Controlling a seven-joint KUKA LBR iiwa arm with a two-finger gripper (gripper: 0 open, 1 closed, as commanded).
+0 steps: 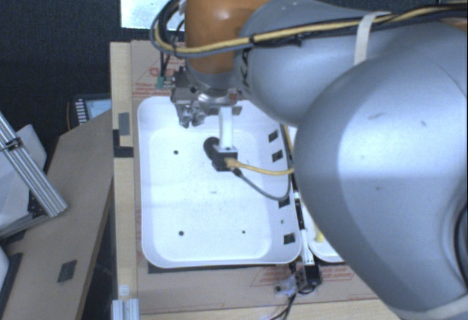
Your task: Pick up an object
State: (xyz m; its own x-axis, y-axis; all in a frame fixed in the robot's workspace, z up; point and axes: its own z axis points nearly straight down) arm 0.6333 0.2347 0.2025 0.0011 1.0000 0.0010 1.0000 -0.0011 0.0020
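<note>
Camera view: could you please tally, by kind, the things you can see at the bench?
Robot arm: 1
Gripper: 1
White bins: 2, the left bin and the right bin, which is largely hidden under the robot arm
Total: 4

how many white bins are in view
2. One bin lies in plain sight left of centre; the other sits to its right, mostly hidden under the arm, with a sliver of its near corner showing.
</note>
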